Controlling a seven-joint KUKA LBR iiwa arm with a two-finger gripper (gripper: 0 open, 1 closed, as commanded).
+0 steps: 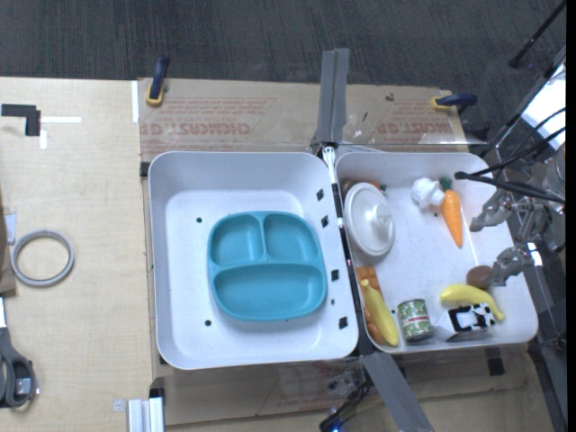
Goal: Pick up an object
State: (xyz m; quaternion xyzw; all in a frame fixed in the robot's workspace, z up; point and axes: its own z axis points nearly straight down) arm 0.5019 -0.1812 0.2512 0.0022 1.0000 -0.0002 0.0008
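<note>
Gripper (506, 238) seen at 3 o'clock edge of right bin (409, 345), over bin's right rim. Finger spread cannot be told; nothing seen held.

Nearest candidates judged: carrot (452, 217) toward 9 o'clock from gripper, long axis running roughly 12-to-6, green top toward 12; banana (470, 297) toward 7 o'clock, long axis roughly 10-to-4.

Farther out: white lidded bowl (371, 220), green can (414, 319).

Blue divided plate (267, 265) lies alone in left bin (175, 241), well apart, at 9 o'clock.
</note>
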